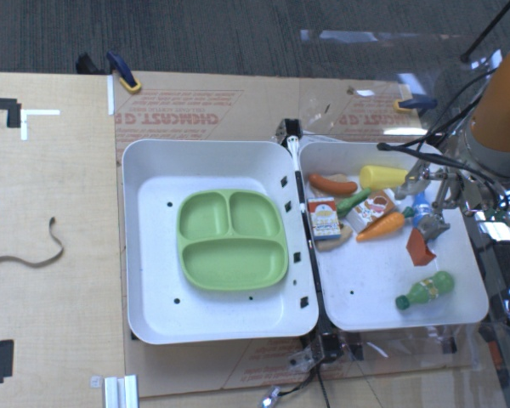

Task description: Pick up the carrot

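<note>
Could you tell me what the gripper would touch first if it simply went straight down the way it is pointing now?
Probably the bare floor of the right bin, or the red piece beside it. The gripper hangs just right of the carrot, not over it. Depth is hard to judge from this slanted view.

Left bin (144, 253) holds green divided plate (233, 240). Right bin (365, 304): sausage (332, 184), yellow piece (382, 176), small carton (324, 220), red block (420, 249), green bottle (426, 290) lying apart near front.
</note>
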Robot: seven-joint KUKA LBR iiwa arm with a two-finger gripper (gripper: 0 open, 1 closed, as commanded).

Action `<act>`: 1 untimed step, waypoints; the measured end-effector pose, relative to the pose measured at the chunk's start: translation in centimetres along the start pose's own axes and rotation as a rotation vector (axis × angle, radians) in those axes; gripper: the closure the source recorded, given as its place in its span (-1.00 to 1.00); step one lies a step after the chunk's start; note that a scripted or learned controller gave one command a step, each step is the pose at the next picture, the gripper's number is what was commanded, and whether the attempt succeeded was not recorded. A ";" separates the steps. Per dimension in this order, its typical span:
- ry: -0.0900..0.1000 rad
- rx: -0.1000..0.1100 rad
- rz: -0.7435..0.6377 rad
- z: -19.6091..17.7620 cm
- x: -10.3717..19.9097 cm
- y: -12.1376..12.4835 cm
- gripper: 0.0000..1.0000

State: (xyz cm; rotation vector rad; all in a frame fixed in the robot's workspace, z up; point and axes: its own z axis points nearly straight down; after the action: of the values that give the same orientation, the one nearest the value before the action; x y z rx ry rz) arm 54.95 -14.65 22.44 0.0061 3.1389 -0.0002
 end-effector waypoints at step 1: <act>-0.020 0.004 0.021 10.2 -1.3 -0.7 -1.00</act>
State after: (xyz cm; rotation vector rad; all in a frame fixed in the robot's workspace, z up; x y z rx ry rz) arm 56.24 -15.37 12.27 0.0389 3.1186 -0.0063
